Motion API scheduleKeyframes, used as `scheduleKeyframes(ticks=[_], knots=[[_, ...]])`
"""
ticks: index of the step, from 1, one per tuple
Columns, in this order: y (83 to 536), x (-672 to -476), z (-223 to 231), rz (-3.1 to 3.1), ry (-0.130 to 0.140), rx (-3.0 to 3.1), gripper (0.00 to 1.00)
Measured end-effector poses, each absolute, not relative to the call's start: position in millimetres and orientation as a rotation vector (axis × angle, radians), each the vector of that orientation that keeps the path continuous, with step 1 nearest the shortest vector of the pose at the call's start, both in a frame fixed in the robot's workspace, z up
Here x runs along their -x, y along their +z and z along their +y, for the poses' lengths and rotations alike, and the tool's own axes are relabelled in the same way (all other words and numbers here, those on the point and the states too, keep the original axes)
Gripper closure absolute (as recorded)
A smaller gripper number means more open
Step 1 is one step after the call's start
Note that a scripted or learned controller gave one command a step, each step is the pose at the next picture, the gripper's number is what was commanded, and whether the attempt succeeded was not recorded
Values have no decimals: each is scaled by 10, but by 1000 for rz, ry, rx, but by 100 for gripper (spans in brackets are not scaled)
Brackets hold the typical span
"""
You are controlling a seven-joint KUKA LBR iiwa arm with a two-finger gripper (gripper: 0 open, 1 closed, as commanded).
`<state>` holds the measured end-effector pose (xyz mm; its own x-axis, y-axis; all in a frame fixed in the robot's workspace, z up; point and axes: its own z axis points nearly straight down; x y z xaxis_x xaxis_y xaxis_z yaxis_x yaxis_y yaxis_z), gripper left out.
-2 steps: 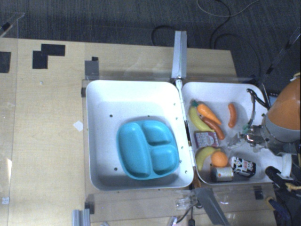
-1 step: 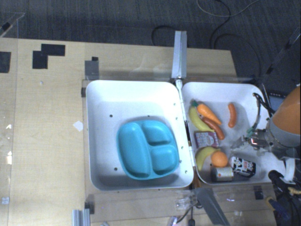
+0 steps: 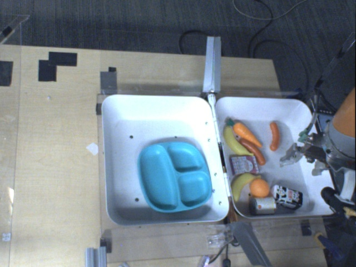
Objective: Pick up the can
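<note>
I saw the can (image 3: 263,204) lying untouched at the right bin's (image 3: 289,105) front edge, beside the orange (image 3: 259,188). My claw (image 3: 300,152) hovered near the right wall, well apart from it; whether it was open I couldn't tell. The whole pick remained. No label was readable.

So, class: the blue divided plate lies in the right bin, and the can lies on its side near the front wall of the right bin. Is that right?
Not quite. The camera view shows the blue divided plate in the left bin, not the right one. The rest holds: the can lies on its side near the front wall of the right bin.
</note>
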<state>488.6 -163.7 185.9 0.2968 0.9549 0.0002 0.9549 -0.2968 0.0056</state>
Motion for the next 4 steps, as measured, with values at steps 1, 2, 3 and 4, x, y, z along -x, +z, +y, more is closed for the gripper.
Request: scheduleKeyframes(ticks=[1, 2, 3, 4], knots=[[948, -5115, -1881, 1650, 5, -2671, 0], [893, -5141, -1895, 1724, 9, -2619, 0], [893, -5144, -1895, 1724, 10, -2618, 0], [892, -5144, -1894, 1724, 10, -2618, 0]])
